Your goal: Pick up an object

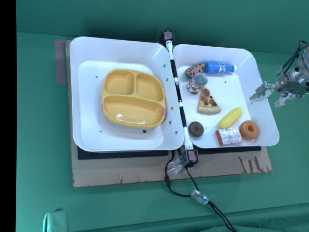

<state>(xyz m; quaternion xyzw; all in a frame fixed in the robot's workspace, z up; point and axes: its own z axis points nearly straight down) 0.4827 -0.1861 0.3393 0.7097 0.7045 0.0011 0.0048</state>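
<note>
Objects for your pick all lie in the right bin [258,74]: a blue bottle [218,68] on its side near the far wall, a watermelon slice [194,70] just left of it, a small can [196,83] beneath that, and a pizza slice [207,102] near the middle. Toward the near edge you have a chocolate donut [195,128], a corn cob [230,117], a red-and-white packet [229,136] and an orange donut [249,129] just beside the packet. Your gripper [270,94] hovers at the right bin's right rim, fingers spread apart with nothing between them, well apart from every item. In the left bin [82,52] you see a yellow divided plate [133,98]. Both bins rest on a cardboard sheet [120,175] on the green tabletop [38,129], and a black cable [212,207] trails off toward the near edge.
</note>
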